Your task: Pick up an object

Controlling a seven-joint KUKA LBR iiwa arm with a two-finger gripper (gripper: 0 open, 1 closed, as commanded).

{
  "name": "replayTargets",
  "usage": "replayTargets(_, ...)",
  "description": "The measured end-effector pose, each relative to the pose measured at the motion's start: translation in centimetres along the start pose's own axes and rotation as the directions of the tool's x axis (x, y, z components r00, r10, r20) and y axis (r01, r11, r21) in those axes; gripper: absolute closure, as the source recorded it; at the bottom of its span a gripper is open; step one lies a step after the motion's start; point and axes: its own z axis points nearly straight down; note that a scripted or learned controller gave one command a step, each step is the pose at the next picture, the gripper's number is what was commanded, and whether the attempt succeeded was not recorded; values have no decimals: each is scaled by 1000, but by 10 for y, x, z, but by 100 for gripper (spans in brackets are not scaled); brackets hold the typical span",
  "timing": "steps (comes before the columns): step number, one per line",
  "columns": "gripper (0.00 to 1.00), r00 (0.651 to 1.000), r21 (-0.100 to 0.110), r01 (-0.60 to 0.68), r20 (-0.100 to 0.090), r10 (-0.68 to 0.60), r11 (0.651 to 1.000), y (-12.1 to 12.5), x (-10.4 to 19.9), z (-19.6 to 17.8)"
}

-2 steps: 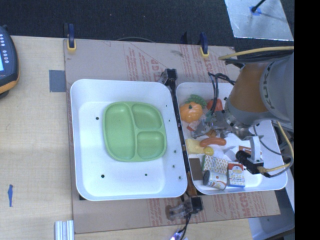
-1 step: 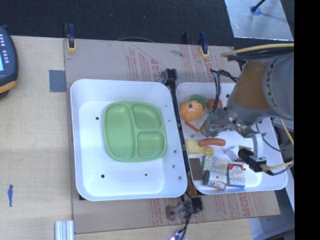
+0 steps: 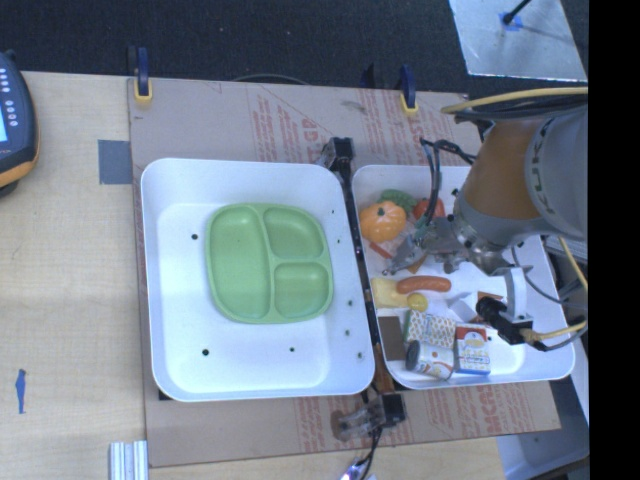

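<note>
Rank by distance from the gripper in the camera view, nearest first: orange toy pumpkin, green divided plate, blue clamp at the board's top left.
Gripper sits low in the right bin.
1. Orange toy pumpkin, right bin, just up-left of the gripper.
2. Green divided plate, centre of the left bin.
3. Blue clamp, far top-left corner of the cardboard.

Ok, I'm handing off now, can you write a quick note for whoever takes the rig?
Gripper: down in the right bin, over the pile; fingers too cluttered to read, nothing seen held.
Right bin: orange pumpkin toy, sausage and small boxes near the front.
Left bin: green divided plate, untouched.
Done: arm has reached in.
Left: grasp one item and lift it out.
</note>
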Motion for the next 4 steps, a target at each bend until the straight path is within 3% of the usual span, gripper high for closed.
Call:
replayTargets(1, 0, 1000, 13, -5, -3, 5, 1000, 71, -13, 10)
replayTargets(2, 0, 1000, 3, -2, -3, 2, 1000, 12, -12, 10)
replayTargets(3, 0, 1000, -8, -1, -2, 1, 1000, 51, -11, 9)
replayTargets(4, 0, 1000, 0, -1, -2, 1, 1000, 19, -8, 10)
